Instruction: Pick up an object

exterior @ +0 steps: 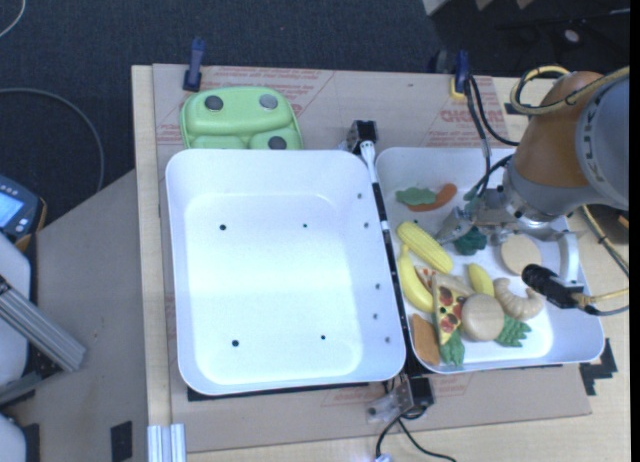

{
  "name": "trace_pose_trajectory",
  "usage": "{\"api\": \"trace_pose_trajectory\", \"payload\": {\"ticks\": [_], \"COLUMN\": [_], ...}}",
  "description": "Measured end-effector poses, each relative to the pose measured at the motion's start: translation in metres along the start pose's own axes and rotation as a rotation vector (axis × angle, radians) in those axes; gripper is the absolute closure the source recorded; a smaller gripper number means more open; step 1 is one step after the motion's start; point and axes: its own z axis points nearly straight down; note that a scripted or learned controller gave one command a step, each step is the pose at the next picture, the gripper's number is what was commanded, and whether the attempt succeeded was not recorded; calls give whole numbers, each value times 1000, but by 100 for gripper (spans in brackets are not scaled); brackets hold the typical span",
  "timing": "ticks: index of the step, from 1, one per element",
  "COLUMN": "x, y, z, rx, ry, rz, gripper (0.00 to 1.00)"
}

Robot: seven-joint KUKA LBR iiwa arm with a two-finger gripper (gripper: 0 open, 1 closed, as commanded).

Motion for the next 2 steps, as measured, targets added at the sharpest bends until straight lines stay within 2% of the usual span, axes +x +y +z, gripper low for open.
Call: {"api": "trace_pose_trajectory", "payload": {"ticks": [1, 2], "x": [1, 56], "y": [2, 60], "z": [-11, -107], "rx": [-5, -19], "ry": [-2, -2], "rz": [-2, -11], "gripper": [100, 100]}}
